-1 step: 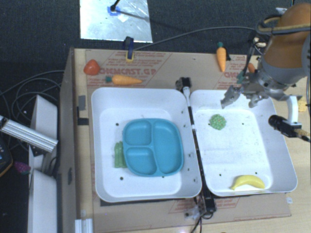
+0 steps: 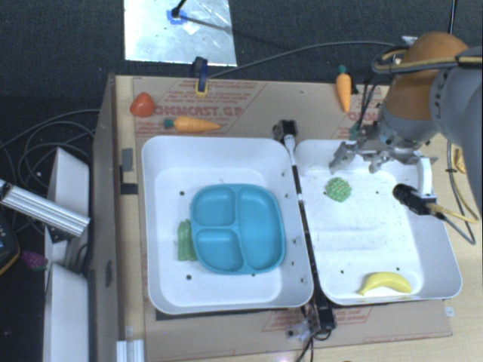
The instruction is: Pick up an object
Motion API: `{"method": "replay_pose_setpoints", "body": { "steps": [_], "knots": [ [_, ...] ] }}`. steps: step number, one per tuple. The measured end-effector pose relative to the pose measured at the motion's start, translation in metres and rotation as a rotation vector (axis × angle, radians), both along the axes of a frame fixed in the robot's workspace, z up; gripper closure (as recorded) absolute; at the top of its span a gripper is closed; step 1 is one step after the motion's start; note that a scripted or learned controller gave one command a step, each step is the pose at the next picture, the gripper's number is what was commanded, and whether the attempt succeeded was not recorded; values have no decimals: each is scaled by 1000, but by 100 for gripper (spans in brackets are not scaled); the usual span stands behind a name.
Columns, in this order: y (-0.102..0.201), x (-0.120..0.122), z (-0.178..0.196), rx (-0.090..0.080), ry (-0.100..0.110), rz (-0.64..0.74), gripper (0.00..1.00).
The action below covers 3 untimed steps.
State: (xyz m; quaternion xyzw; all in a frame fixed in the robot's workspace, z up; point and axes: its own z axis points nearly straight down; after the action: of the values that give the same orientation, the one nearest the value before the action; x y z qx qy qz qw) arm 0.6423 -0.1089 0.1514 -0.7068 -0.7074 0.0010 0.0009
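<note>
Jaws (image 2: 361,155) hang over the far part of the right bin (image 2: 430,277), spread open with nothing between the fingers. They sit just above and slightly right of a small green bumpy ball (image 2: 338,189), possibly a toy broccoli head, though the view is too coarse to be sure. The ball lies on the bin floor near the far left corner, apart from the fingers.

The grey arm (image 2: 460,104) reaches in from the right, its orange band (image 2: 423,66) bulging above the wrist. A black cylindrical part (image 2: 411,198) with a yellowish cable juts over the bin's right side.

A yellow banana (image 2: 386,283) lies near the front edge of the same bin, well apart from the green ball.

The left bin (image 2: 162,225) holds a blue divided plate (image 2: 236,228) with three compartments, roughly centred. A pale green block (image 2: 185,241) lies just beside the plate's left edge, touching or nearly so.

On the cardboard tabletop (image 2: 249,100) beyond the bins lie a toy carrot (image 2: 195,124), a red-orange toy (image 2: 142,105) at the far left corner, and a second toy carrot (image 2: 344,90) beyond the right bin. A blue and yellow clamp (image 2: 201,75) grips the far edge.
</note>
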Motion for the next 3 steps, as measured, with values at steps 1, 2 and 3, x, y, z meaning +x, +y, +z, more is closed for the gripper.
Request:
{"method": "replay_pose_setpoints", "body": {
  "steps": [1, 2, 3],
  "knots": [
    [17, -12, -47, 0, -2, 2, 0],
    [13, -2, -67, 0, -5, 3, 0],
    [5, 17, -66, -1, -6, 3, 0]
  ]
}}
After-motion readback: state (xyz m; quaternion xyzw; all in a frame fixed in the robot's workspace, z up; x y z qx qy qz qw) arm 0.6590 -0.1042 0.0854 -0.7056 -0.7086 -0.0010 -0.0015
